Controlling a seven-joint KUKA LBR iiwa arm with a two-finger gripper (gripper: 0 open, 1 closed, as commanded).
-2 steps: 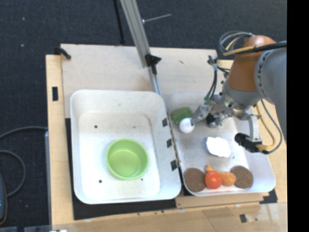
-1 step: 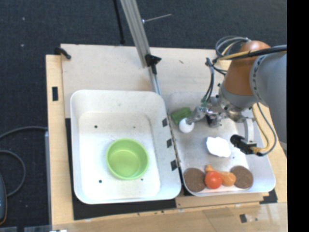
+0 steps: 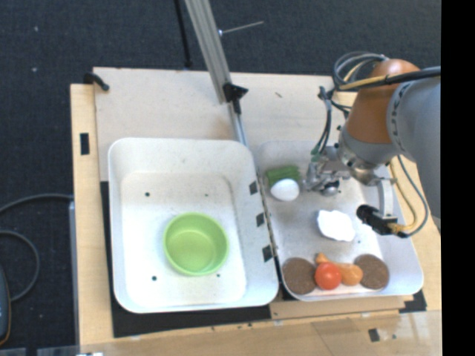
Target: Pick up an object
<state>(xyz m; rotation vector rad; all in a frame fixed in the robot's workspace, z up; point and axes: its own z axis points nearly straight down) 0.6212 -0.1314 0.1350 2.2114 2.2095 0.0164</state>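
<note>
The grey arm with its orange band reaches in from the right and hangs its two-finger gripper (image 3: 324, 178) low over the upper part of the right shallow white bin (image 3: 404, 254). Whether the jaws are released or clenched cannot be told from this slanted view, and nothing shows between them.

Just to the gripper's left lie a small white egg-shaped object (image 3: 284, 190) and, touching it from behind, a green block (image 3: 283, 174). Below the gripper sits a crumpled white lump (image 3: 336, 225). Along the bin's lower edge stand two brown round discs (image 3: 299, 274), a red ball (image 3: 328, 276) and an orange piece (image 3: 351, 274) between them. The left white bin (image 3: 126, 162) holds a lime-green plastic bowl (image 3: 196, 243).

The step in hand looks like the approach: the gripper is down in the bin but nothing is taken. The next move calls for centring over one object, likely the egg-shaped one or the white lump, then lowering and closing squarely, since both may slip aside.
</note>
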